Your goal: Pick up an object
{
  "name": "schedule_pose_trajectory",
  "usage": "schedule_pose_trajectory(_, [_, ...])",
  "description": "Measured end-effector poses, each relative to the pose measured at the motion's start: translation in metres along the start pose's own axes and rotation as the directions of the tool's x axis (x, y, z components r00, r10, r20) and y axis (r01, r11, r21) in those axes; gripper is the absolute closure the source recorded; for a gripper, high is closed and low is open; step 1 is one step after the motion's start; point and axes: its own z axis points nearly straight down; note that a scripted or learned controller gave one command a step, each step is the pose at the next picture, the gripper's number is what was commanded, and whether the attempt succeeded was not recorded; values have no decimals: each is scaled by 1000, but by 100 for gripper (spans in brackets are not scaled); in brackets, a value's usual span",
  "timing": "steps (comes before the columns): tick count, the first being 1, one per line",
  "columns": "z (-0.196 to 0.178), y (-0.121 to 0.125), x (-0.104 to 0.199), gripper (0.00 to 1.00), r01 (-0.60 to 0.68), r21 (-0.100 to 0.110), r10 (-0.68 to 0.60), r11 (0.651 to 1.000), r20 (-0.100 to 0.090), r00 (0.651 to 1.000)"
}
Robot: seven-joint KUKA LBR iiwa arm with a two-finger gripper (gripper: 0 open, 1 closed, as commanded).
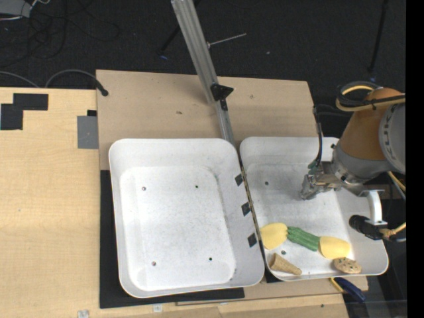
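Arm: I see my grey arm with its orange band reaching in from 3 o'clock, over the right bin.
Pincer: my pincer sits low over the bare middle of the right bin; I cannot tell from here whether it is spread or pressed together, and I see nothing between its tips.
Objects: they lie along the right bin's near edge, toward 6 o'clock from the pincer and apart from it.
Nearest to pincer: the green and yellow toy, a green middle with yellow lumps at both ends, lying flat.
Others: a tan cone at about 7 o'clock of the pincer, and a brown cookie at about 5 o'clock, both nearer the rim than the toy.
Left bin: beside the right one on the worktop.
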Motion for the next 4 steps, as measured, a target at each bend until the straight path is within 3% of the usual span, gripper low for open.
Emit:
schedule_pose_trajectory(2, [-89, 11, -4, 100, 8, -5, -8, 1000, 1, 1000])
schedule_pose_trajectory(3, [-152, 15, -8, 100, 8, -7, -8, 1000, 3, 1000])
schedule_pose_trajectory(4, [-151, 12, 55, 100, 12, 0, -12, 1000, -2, 1000])
